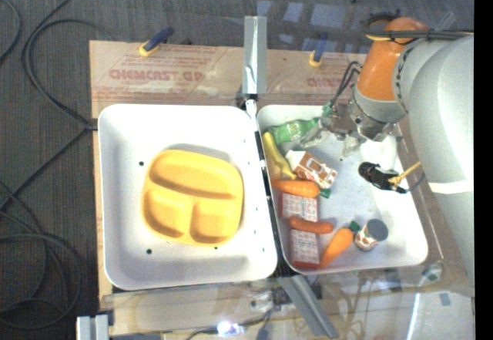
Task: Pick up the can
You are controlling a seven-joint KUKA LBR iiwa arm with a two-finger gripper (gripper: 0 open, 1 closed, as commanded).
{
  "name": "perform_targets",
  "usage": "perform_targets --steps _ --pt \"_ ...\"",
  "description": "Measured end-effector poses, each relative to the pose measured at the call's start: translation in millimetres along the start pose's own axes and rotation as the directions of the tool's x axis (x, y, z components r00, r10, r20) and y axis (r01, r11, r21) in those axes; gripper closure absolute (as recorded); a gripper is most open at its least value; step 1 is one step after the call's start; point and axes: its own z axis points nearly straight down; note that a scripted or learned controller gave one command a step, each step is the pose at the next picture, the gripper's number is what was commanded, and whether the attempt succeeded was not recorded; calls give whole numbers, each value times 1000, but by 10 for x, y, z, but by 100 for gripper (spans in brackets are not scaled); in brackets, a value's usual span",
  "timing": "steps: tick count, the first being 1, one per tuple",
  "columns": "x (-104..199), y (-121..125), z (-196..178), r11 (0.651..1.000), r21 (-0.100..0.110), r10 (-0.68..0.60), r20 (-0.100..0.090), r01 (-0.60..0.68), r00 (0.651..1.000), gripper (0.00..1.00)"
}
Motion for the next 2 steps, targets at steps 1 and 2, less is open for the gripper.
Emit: perform_targets --steps 1,2 --pt "-287 -589 76 983 -16 185 -12 -185 983 0" --pt "-276 -584 0 983 -14 183 -15 -183 983 100"
